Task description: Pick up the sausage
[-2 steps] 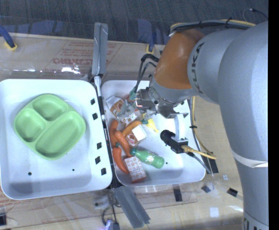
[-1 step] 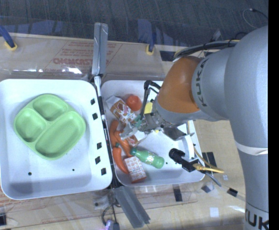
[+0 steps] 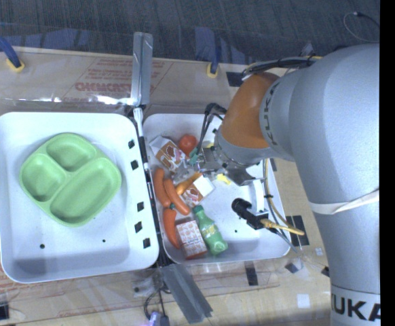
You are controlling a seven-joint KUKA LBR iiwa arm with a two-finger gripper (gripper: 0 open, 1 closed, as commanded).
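Bulky grey arm (image 3: pixel 333 134) (orange band, black cables, KUKA lettering).

Glossy orange sausage (image 3: pixel 162 189), smooth green plastic tray (image 3: pixel 70 178), white plastic bins (image 3: pixel 21 263).

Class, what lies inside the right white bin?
Right white bin: sausages, a tomato, a green bottle, snack packets. The arm covers its far right part.

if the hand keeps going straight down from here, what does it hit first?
Most likely the small packet lying over the sausage, just below the hand. Depth is hard to judge from this slanted view, so the tomato beside it could be clipped too.
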